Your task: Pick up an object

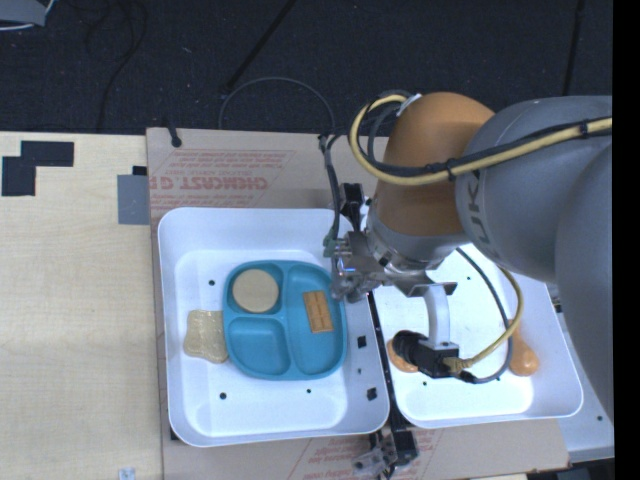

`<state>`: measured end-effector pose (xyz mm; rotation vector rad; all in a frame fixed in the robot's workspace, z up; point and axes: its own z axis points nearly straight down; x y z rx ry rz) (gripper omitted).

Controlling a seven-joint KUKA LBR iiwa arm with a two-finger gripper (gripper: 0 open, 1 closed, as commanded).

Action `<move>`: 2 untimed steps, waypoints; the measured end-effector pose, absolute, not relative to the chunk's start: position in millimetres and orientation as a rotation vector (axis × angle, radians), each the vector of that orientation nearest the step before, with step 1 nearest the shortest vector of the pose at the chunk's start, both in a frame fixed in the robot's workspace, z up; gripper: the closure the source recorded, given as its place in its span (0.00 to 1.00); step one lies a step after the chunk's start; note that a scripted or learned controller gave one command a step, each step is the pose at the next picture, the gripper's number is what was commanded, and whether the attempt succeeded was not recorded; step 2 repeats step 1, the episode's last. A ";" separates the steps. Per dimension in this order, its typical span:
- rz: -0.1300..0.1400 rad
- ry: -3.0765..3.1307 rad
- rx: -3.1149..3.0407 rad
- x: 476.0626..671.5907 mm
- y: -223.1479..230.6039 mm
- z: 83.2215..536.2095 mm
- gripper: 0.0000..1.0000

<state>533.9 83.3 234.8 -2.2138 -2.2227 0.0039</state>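
Crowding the right bin (480,408), the arm (520,188) hides most of the gripper (345,271); you cannot tell its state. Orange object (524,358) is partly covered.

**Printed matter in view.**

(a) Cardboard sheet (215,163) on the worktop (70,318). One line of red capitals runs along the bare strip behind the white bin (165,318), beyond the jaws and to their left. It stands upside down to the camera. The letters are blurred, and only a run that may read "CAST" can be guessed.

(b) Same sheet, nearer the camera than the jaws, at the bins' front edge. A second scrap of red print (335,458) is too small to read.

(c) Grey arm casing (540,198), just right of the jaws. It carries dark letters, partly hidden, possibly "KU".
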 end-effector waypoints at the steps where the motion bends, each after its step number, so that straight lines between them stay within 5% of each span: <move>1: 0.005 -2.221 -2.217 533.9 81.6 235.1 0.00; 2: 0.005 -2.221 -2.217 533.9 81.6 235.1 0.00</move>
